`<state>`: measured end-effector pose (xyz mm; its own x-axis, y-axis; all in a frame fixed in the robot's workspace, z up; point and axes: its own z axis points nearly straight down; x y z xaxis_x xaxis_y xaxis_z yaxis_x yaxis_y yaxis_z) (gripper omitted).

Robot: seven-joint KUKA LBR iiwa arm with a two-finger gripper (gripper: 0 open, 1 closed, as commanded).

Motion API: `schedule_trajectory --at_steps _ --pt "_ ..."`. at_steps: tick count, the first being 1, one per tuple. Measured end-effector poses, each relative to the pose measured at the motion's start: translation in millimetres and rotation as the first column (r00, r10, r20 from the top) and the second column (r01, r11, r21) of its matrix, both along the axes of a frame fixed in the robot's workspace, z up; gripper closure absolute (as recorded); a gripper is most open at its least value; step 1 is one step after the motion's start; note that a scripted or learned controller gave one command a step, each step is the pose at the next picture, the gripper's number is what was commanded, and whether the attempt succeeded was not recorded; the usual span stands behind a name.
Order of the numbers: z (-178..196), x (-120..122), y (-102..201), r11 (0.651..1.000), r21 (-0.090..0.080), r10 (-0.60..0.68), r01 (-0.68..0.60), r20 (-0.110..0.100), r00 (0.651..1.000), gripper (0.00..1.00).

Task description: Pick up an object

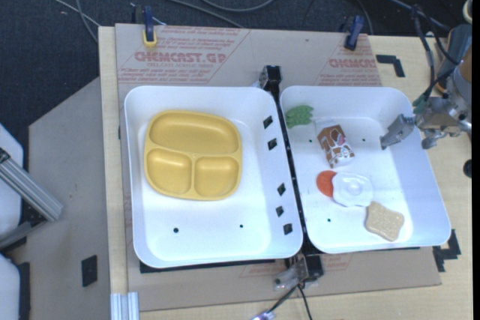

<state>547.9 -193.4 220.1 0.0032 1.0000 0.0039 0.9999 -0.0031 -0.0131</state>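
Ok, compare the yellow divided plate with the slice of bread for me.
The yellow divided plate lies in the left bin; the slice of bread lies in the right bin. The plate is far larger than the bread. The plate is bright yellow with three compartments; the bread is pale tan and plain. Both lie flat, apart from the claw.

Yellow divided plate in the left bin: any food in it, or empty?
Empty. The yellow plate shows three bare compartments; it lies flat in the left bin.
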Motion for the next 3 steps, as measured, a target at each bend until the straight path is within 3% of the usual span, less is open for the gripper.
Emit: schedule_trajectory --at_steps 1,3 --pt "6.3 2.9 0.4 1.000 -0.003 0.003 -0.003 0.012 1.000 0.00" --pt "-116.9 4.9 11.6 1.000 0.000 0.004 -0.004 0.006 1.000 0.00"
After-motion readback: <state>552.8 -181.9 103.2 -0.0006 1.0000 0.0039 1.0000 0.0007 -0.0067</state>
